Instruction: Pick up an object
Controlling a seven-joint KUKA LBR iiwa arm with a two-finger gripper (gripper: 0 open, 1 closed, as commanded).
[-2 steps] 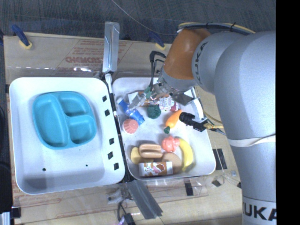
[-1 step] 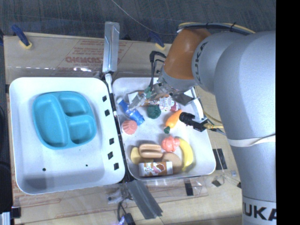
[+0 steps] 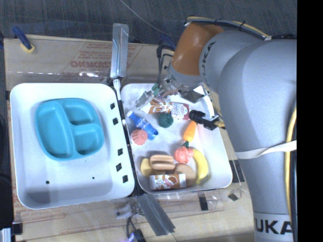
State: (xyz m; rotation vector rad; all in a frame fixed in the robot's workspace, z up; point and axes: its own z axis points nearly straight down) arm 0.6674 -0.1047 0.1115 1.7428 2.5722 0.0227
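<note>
Toy food (image 3: 162, 162) is heaped in the right white bin (image 3: 218, 155), the task's objects all being found there; two white bins are counted, side by side, and one divided blue plate (image 3: 69, 126) is seen lying in the left bin (image 3: 28, 175). In the right bin one hot dog is seen at the front, with one banana (image 3: 203, 166) just beside it at the right, one carrot (image 3: 189, 131) above that, one small red-orange fruit (image 3: 183, 155), one pink round piece (image 3: 139, 136), one blue bottle (image 3: 142, 122), one dark green piece (image 3: 165, 119), one printed packet (image 3: 171, 108) and one labelled carton (image 3: 167, 181) against the front wall. One grey arm (image 3: 242, 79) is seen reaching in from the right, its orange band (image 3: 191, 50) above the wrist; the gripper (image 3: 154, 92) is lowered over the bin's far left part, near the packet; whether it is spread or closed cannot be told.
</note>
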